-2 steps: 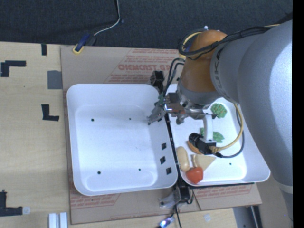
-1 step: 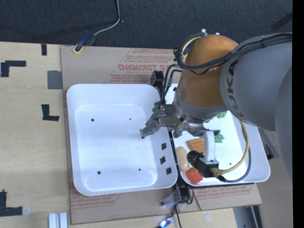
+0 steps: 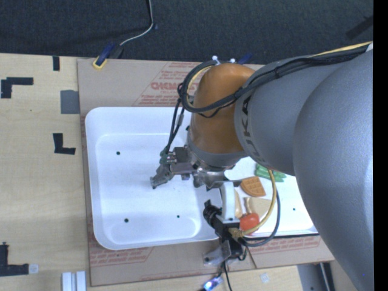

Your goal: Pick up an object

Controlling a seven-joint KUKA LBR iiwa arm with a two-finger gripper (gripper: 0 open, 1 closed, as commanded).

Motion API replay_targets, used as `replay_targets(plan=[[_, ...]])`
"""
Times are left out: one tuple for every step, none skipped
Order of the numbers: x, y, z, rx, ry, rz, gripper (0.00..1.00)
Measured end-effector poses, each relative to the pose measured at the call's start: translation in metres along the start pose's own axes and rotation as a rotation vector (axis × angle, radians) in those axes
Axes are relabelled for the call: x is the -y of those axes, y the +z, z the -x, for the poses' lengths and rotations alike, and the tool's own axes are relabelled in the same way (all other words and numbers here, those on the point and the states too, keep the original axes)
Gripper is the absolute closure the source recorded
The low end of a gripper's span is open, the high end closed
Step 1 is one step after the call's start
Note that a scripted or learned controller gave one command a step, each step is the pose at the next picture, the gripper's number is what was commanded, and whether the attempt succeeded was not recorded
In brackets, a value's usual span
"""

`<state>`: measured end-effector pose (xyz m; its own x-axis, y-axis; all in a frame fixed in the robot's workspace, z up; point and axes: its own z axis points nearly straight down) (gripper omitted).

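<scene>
Lying flat on the pale wooden bench [image 3: 36, 180]: a brown cardboard sheet with red print [image 3: 130, 77]. Hanging behind: a dark cloth backdrop [image 3: 273, 11], with a thin white cable [image 3: 144, 17] trailing down it. Sitting on the cardboard: a smooth shallow white plastic bin on the left [image 3: 100, 162] and a second white bin on the right [image 3: 297, 223], partly hiding under the big grey arm with a shiny orange band [image 3: 218, 108]. Hovering over the left bin's floor: the dark metal claw [image 3: 160, 177], too blurry to tell whether spread or pressed together. Resting close together in the right bin: an orange wedge-shaped toy [image 3: 254, 187], a small red round toy [image 3: 249, 221] and a green toy [image 3: 276, 174].
</scene>
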<state>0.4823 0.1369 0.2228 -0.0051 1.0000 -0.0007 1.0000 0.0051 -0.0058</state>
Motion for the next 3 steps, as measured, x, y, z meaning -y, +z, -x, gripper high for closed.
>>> replay_targets(plan=[[0.000,0.041,0.068,0.002,0.011,-0.001,0.00],[-0.002,-0.144,0.132,0.000,0.008,0.024,0.00],[0.000,-0.144,0.128,0.001,0.004,0.004,1.00]])
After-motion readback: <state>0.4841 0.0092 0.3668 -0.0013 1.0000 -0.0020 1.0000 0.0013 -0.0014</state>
